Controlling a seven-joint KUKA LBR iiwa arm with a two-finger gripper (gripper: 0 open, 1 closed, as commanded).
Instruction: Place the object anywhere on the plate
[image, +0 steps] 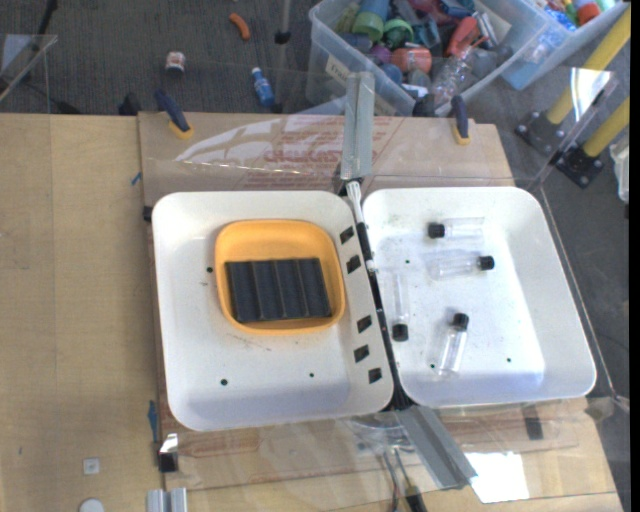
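No readable text, label, brand, number or sign stood anywhere in the camera view. The faint reddish printing on the clear plastic sheet (270, 145) behind the bins was too blurred to make out. The small clear vials (452, 338) in the right bin (560, 300) bore no legible marking, and neither did the orange plate (232, 245) or the dark ribbed block (278, 289) lying on it in the left bin (190, 350).
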